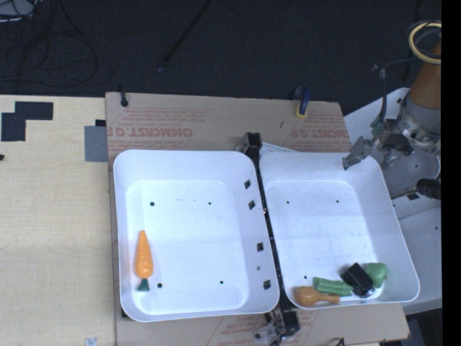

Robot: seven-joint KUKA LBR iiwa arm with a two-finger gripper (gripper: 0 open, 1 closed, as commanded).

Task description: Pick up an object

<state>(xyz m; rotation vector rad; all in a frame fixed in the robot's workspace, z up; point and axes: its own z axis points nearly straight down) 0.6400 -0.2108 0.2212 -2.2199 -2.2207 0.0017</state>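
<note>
Currently I see the gripper (pixel 374 146) parked off the right bin's (pixel 328 207) far corner; I cannot tell its state. Carrot (pixel 143 255) lies in the left bin (pixel 184 166). I judge this pre-approach: next, choose a target and descend.

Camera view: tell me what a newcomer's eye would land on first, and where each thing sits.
The orange carrot stands out, lying alone near the front left corner of the left bin. Next comes the cluster in the right bin's front corner: a tan pear-like piece, green pieces and a black block. The arm sits at the view's right edge.
</note>
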